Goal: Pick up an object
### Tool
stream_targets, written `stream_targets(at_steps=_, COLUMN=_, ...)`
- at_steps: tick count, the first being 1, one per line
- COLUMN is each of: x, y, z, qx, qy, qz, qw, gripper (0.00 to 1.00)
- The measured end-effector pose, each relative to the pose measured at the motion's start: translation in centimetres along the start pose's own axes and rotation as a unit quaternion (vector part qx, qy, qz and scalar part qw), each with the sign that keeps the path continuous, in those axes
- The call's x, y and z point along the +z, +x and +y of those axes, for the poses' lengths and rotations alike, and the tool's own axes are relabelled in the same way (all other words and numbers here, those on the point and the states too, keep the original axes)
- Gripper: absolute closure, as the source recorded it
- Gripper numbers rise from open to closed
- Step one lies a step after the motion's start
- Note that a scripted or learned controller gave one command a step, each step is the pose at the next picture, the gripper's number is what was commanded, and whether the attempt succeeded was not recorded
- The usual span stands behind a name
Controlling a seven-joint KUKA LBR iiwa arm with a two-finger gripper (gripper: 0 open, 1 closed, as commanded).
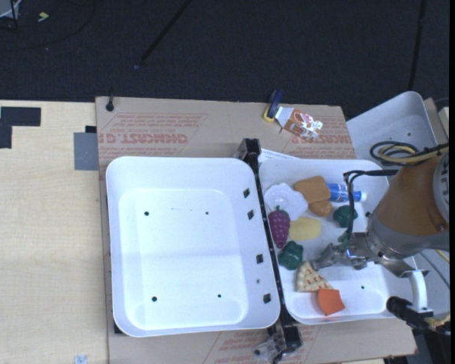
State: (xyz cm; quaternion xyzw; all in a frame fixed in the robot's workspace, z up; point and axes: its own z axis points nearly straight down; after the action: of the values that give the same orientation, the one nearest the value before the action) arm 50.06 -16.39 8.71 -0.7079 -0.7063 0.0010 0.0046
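Claw [330,257] low in right bin [364,309], just above waffle wedge [311,279]. Grip state: cannot tell. Suggest centring over the wedge before closing.

Beside the pincer [335,255], small toys of smooth, slightly glossy plastic are seen in a white bin [364,309] of glossy plastic. Matt brown cardboard [212,127] is laid beneath.

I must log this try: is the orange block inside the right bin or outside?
Inside. The orange block lies on the right bin floor, beside the waffle piece.
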Motion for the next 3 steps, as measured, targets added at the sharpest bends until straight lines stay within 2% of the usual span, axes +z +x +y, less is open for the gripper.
stream_targets(at_steps=1, x=-1.1, y=-0.4, z=0.2, qx=0.004, qy=-0.002, qz=-0.002, qw=1.0, gripper=1.0)
stream_targets(at_steps=2, x=0.0, y=5.9, z=6.8, qx=-0.004, qy=-0.004, qz=-0.002, qw=1.0, gripper=1.0)
stream_targets(at_steps=3, x=-5.0, y=6.8, z=3.9, qx=0.0, qy=-0.003, qz=-0.002, qw=1.0, gripper=1.0)
